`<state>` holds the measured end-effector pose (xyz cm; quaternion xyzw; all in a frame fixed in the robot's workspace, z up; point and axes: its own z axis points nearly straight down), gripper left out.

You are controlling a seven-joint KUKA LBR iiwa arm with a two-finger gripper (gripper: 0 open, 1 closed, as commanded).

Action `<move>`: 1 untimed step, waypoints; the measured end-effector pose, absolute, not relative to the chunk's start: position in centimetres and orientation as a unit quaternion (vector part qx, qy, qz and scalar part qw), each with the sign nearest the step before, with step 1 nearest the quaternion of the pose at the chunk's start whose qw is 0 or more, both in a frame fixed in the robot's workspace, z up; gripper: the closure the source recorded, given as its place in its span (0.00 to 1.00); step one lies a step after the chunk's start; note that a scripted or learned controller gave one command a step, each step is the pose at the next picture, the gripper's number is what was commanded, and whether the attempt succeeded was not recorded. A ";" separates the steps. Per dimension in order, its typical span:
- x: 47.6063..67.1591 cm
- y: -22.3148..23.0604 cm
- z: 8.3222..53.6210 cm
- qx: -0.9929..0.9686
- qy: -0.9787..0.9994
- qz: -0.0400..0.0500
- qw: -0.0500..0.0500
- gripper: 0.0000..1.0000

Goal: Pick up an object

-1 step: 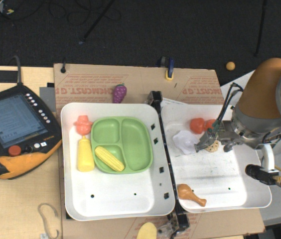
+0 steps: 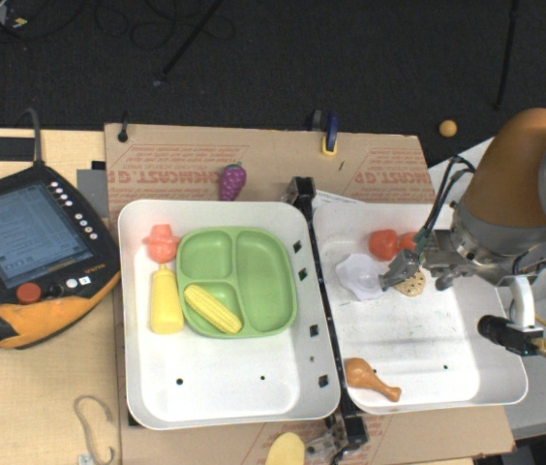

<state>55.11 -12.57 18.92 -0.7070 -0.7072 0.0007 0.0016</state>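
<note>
In the right bin (image 2: 467, 381), the pincer (image 2: 401, 278) hung low over a small speckled cookie-like piece (image 2: 410, 285), beside a red toy (image 2: 383, 243); whether it gripped could not be told. Seemingly mid-grasp; next it needed a firm close, then a lift.

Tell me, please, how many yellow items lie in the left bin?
2: a yellow bottle beside the green tray, and a corn cob in that tray's lower-left compartment.
</note>
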 end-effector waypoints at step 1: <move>54.2 -11.8 13.0 -0.706 -0.708 0.002 0.004 0.00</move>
